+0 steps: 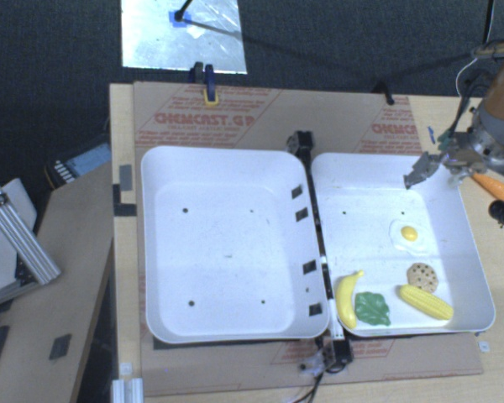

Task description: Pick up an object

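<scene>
Worktop (235, 107): brown board printed with red lettering, bearing two shallow white bins side by side.

Left bin (151, 225): bare white floor with a few small dark marks.

Right bin (361, 191): five items, all in its near half.
- Fried egg (408, 234): flat, white with yellow yolk, toward the right wall.
- Cookie (422, 275): round, brown, speckled, just below the egg.
- Corn cob (426, 302): yellow, lying at a slant, just beside the cookie's near edge.
- Banana (347, 299): yellow, curved, along the left wall at the near corner.
- Green leaf (373, 309): touching the banana's right side.

Claw (420, 173): over the right bin's far right corner, well apart from all five items, nothing visible between its fingers. Cannot tell whether the fingers are apart or together.

Arm (500, 116): grey, entering from the right, orange piece beside the wrist.
</scene>
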`<state>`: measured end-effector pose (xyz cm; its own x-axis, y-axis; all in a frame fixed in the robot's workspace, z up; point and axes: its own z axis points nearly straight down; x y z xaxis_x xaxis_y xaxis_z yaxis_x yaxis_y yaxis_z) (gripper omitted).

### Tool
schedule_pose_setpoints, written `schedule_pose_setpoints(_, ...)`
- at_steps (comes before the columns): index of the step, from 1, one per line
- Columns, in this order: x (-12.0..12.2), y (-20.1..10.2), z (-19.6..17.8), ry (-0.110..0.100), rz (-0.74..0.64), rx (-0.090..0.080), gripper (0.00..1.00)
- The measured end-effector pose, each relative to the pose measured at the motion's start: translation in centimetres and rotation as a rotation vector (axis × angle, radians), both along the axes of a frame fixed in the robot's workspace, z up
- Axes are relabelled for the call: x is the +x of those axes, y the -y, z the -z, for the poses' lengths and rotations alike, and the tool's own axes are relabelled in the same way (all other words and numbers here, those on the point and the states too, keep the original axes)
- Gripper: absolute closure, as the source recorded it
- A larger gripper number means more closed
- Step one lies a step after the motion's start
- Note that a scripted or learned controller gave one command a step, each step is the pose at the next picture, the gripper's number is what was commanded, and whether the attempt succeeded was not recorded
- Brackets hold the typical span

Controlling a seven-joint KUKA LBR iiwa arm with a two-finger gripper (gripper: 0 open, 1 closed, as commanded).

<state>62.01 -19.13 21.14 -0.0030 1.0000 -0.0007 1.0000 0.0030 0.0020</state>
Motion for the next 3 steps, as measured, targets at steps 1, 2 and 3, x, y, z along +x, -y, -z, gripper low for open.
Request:
schedule_pose_setpoints(1,0.6,-10.0,-11.9,0.011,-0.010,0.001,0.00)
schedule_pose_setpoints(2,-2.1,-13.9,-33.5,0.019,-0.006,0.000,0.00)
schedule_pose_setpoints(3,-3.8,-5.2,-20.6,-0.011,0.011,-0.001,0.00)
